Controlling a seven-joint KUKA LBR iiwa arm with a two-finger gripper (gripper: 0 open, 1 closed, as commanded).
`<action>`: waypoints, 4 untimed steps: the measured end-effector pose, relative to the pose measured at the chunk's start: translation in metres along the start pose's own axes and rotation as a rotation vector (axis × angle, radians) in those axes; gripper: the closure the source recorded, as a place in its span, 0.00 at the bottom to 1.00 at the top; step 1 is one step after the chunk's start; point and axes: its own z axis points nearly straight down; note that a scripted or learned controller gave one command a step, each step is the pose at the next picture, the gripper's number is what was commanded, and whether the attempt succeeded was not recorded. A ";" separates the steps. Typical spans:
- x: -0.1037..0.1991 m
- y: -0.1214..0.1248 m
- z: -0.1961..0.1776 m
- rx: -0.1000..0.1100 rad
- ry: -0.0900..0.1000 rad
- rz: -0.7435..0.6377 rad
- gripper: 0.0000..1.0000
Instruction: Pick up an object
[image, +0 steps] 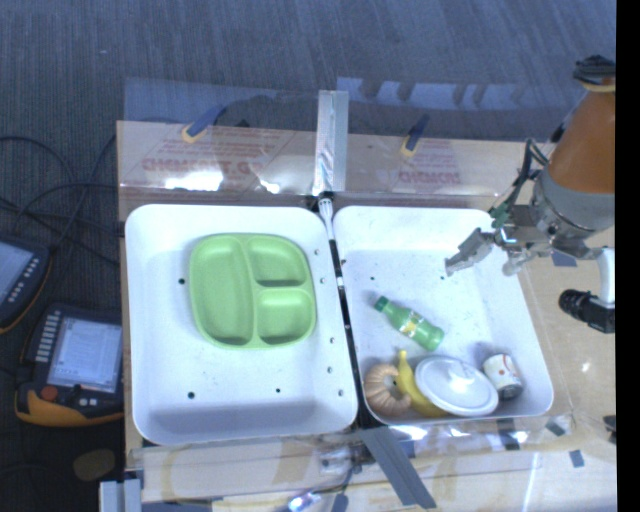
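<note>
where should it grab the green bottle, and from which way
Probably across the bottle's body, mid-length, coming straight down. It lies flat on its side, slanting across the right bin, with bare floor on both long sides, clear of the banana.

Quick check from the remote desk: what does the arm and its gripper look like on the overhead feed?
The arm is grey with a broad orange band above the wrist. Below it sits a grey metal gripper with slim, pale fingers, and dark cables run alongside the wrist.

The arm (585, 140) comes in from the right, its orange band just behind the wrist (grey below that). The hand (492, 250) points leftward and down, fingers (462, 257) spread apart, nothing between them.
</note>
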 end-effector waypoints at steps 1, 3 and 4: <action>0.053 0.018 0.100 0.002 -0.001 0.151 0.00; 0.055 -0.004 0.148 -0.014 -0.001 -0.057 1.00; 0.133 0.055 0.030 0.000 -0.003 0.039 1.00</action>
